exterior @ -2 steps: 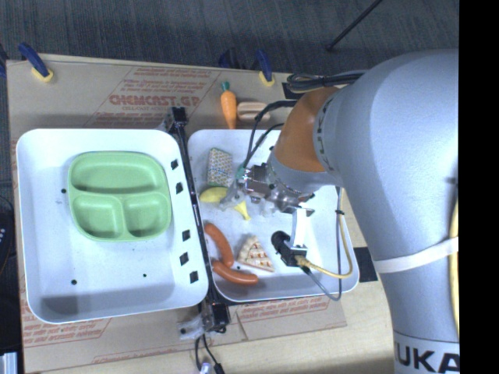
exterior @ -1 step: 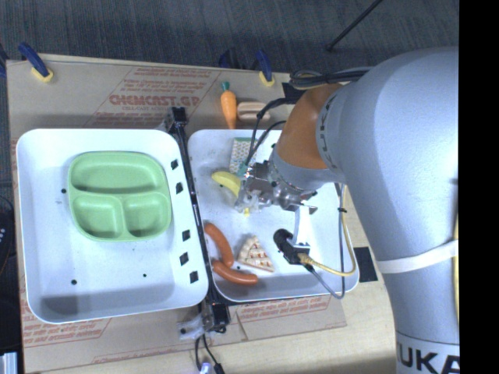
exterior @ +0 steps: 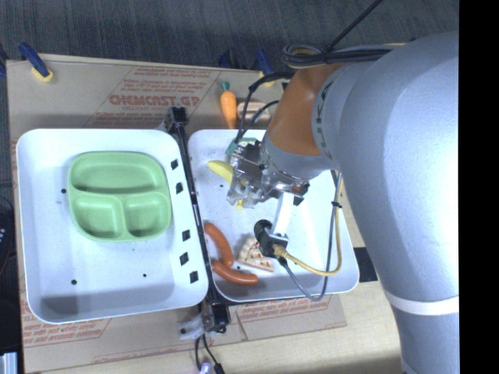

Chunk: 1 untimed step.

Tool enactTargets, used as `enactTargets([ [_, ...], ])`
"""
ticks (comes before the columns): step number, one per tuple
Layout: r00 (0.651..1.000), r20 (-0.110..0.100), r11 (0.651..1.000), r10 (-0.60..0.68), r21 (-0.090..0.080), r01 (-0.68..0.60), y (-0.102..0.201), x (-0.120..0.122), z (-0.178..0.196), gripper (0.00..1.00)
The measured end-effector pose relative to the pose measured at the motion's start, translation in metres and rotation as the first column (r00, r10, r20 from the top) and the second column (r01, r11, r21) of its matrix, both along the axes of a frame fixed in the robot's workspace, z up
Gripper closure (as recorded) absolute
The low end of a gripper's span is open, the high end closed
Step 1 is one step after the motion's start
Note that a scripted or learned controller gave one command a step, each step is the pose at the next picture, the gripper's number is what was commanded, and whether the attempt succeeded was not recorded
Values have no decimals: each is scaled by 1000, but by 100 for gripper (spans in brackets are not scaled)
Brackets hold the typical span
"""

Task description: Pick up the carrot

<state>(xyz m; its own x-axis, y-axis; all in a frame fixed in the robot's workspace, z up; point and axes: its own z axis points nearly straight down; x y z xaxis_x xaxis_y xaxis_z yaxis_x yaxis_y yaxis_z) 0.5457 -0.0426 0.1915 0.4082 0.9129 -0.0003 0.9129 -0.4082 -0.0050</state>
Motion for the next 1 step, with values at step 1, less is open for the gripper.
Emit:
enactTargets([
  [1,949,-3,949,-315,-1,315,19,-54,39,100],
])
